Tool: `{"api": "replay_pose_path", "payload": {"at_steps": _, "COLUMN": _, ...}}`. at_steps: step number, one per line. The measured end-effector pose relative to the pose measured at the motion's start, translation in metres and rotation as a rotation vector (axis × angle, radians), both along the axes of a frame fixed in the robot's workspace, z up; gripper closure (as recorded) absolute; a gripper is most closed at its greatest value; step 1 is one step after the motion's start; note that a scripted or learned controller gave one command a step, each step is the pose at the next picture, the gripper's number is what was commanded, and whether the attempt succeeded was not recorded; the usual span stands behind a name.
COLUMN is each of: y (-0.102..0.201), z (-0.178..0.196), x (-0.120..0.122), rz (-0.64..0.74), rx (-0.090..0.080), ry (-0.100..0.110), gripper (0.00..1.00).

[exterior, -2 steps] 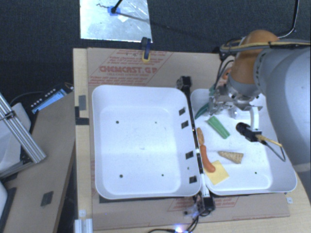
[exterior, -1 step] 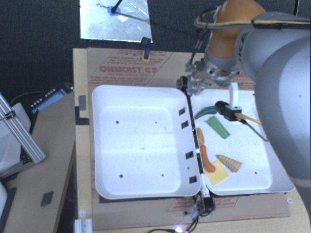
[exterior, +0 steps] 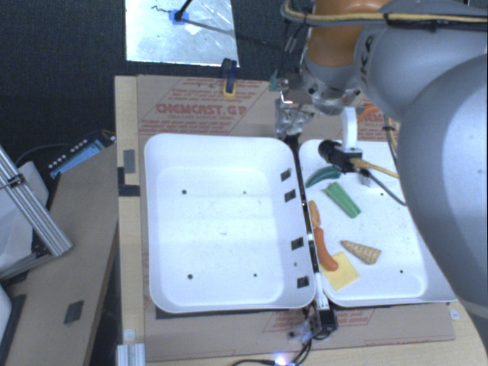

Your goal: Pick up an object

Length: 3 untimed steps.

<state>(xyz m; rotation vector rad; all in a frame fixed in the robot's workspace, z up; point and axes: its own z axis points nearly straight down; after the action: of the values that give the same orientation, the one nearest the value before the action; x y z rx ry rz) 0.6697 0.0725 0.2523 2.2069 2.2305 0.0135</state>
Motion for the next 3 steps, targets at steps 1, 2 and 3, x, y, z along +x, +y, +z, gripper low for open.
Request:
{"api": "replay_pose_path", "payload": {"at_steps": 1, "y": -0.003, "z": 0.165, "x": 0.000, "rz": -0.004, "rx": -0.001, "ry": -0.013, "gripper": 1.00}}
{"api": "replay_pose_path", "payload": {"at_steps": 2, "y": 0.081, "z": 0.200, "x": -0.002, "rz": 0.002, "rx": 0.001, "ry": 0.002, "gripper": 1.00}}
{"api": "replay_pose_path", "payload": {"at_steps": 3, "y": 0.018, "z": 0.142, "x": -0.001, "rz": -0.014, "rx": -0.006, "ry": 0.011, "gripper": 1.00}}
